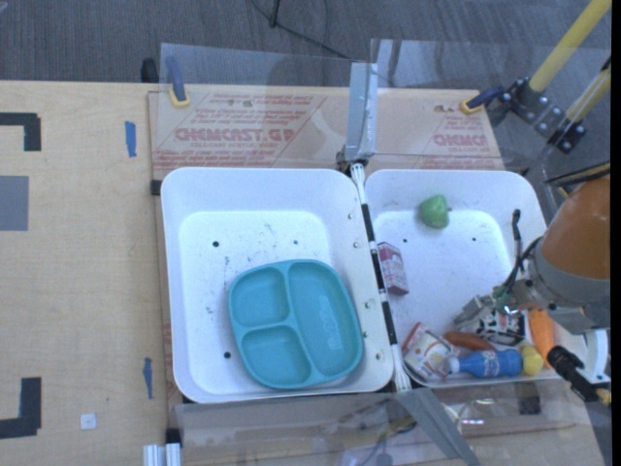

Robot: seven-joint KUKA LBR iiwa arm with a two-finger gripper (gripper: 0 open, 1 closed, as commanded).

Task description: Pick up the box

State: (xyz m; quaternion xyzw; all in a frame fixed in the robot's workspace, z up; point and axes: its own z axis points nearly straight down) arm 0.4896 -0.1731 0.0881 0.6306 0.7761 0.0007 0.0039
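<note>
box (391, 266) against right bin (456, 184) left wall, bare floor beside; fingers (482, 309) state unclear, near clutter

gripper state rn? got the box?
Gripper: fingers cannot be told; it sits low in the right bin, apart from the box lying by the divider.

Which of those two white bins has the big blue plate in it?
The left bin; the turquoise divided plate lies there, while the right bin holds small items.

Box (391, 267) hugs divider (374, 260); right side open.
</note>
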